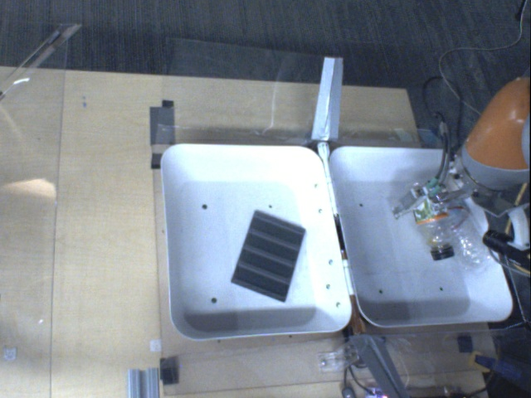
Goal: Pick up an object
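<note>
Wooden tabletop (pixel 91 247), two white bins. Gripper (pixel 431 210) over right bin (pixel 398 297); grip state: cannot tell. Approach step. Next: descend on dark ridged block (pixel 268 255), 9 o'clock.

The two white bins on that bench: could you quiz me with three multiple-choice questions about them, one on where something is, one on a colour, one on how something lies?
1. Where does the ridged slab lie?
A. left bin
B. right bin
C. on the bench

2. What colour is the slab?
A. white
B. orange
C. dark grey

3. How does the slab lie against the left bin walls?
A. square to them
B. turned at a slant
C. standing on edge

Answers: 1 A, it rests on the left bin's floor; 2 C, it shows dark against the white; 3 B, its edges run askew to the walls.
</note>
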`<state>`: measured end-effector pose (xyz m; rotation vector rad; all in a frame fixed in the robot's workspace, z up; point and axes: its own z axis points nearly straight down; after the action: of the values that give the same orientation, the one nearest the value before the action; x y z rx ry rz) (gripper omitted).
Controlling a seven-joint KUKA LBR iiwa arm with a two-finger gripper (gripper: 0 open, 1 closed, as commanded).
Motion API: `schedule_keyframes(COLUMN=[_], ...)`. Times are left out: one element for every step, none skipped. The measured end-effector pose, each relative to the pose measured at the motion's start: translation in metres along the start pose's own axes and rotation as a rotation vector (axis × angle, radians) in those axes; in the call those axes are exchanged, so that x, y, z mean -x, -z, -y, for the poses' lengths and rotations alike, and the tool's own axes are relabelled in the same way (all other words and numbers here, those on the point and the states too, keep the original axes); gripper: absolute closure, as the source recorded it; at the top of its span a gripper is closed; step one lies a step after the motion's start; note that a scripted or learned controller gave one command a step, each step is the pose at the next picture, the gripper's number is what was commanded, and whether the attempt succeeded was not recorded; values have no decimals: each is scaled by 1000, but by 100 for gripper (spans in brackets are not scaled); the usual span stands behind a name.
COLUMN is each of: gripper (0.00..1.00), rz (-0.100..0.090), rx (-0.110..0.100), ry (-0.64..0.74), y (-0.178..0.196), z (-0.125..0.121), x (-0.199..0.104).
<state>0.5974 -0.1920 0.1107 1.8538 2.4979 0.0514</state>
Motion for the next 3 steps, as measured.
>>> schedule_keyframes(gripper=[0,0,0], rz=[-16,-1,-7], rx=[-55,-37,-35], ry=[-22,42,364], y=[-6,-12,46], z=[-40,-71,-42], x=[7,22,26])
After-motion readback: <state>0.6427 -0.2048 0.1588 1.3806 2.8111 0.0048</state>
